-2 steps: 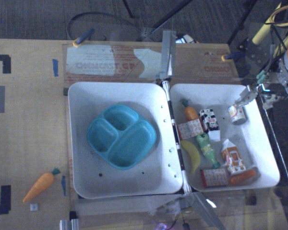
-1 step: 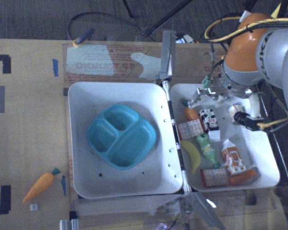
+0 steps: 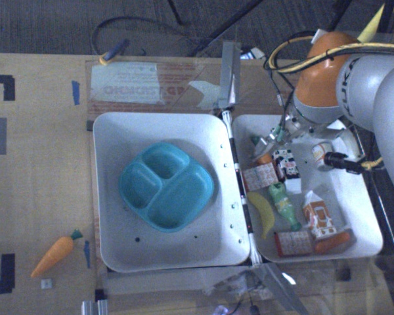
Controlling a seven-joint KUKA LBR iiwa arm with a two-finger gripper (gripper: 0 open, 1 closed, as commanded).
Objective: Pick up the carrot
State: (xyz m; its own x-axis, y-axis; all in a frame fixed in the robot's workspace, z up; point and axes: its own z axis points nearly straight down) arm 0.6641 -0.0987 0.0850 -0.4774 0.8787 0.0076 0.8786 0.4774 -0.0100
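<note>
The carrot (image 3: pixel 52 255), orange with a small green top, lies on the wooden bench at the lower left, outside both bins and left of the left bin (image 3: pixel 108 176). My gripper (image 3: pixel 276 136) hangs under the orange wrist band over the far left corner of the right bin (image 3: pixel 368 202), close above the packed items there. It is far to the right of the carrot, with the whole left bin between them. The arm's wrist hides how its tips stand.
A blue divided plate (image 3: pixel 165 186) lies in the left bin. The right bin holds a banana (image 3: pixel 262 213), a green bottle (image 3: pixel 284 206), a small carton (image 3: pixel 318 218), a black-and-white carton (image 3: pixel 287 164) and several boxes. Blue tape marks (image 3: pixel 87 253) sit beside the carrot.
</note>
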